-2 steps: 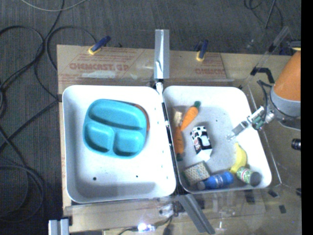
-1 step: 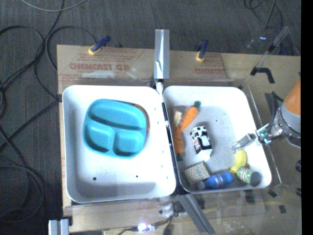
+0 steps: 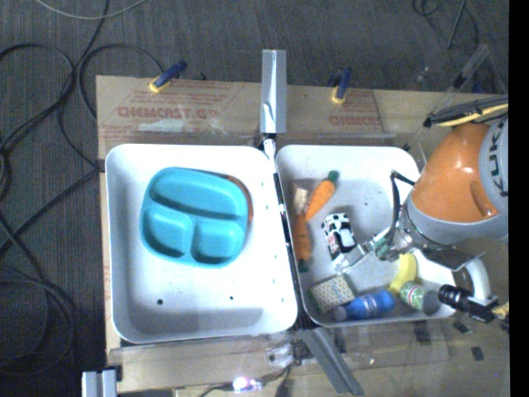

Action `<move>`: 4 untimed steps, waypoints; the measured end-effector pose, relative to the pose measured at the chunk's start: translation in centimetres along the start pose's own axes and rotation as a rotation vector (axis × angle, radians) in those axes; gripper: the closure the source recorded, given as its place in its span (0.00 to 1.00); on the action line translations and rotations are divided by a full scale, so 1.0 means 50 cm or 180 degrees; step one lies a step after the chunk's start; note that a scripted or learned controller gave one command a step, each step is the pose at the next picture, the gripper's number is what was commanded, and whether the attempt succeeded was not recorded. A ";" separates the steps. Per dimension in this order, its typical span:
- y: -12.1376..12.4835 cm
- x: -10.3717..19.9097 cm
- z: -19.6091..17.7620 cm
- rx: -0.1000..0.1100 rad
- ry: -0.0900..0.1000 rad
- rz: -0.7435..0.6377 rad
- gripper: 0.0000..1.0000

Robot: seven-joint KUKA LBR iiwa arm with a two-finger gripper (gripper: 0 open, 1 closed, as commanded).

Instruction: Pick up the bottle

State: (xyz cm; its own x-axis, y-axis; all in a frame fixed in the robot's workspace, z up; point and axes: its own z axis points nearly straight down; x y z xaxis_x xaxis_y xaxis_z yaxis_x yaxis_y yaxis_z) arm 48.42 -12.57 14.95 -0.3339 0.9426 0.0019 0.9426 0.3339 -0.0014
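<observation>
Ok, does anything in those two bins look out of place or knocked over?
Only that the blue bottle lies on its side near the right bin's front wall, amid jumbled toys. The teal tray sits flat in the left bin.

The bench (image 3: pixel 124 110) (a brown board with faded red lettering) carries two white bins side by side: the left bin (image 3: pixel 120 304) toward its left edge, the right bin (image 3: pixel 364 160) toward its right edge.

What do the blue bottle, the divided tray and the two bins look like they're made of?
Blue bottle: likely glossy plastic, saturated colour with a soft highlight. Divided tray: smooth turquoise moulded plastic, rounded compartments. Bins, left and right: white plastic probably, matte, with rounded rims.
</observation>
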 end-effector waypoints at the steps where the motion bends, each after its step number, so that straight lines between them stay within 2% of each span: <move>1: -0.051 -0.141 0.026 0.0003 -0.0012 -0.0206 0.00; 2: -0.002 -0.004 0.010 0.0001 0.0000 -0.0347 0.00; 3: -0.065 -0.181 0.019 0.0002 -0.0013 -0.0356 0.00; 4: -0.011 -0.057 0.040 0.0000 -0.0003 -0.0621 0.00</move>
State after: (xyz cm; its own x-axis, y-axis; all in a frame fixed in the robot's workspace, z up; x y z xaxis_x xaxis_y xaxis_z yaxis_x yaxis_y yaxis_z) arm 48.85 -15.42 12.94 -0.5102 0.8600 0.0013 0.8600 0.5102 -0.0009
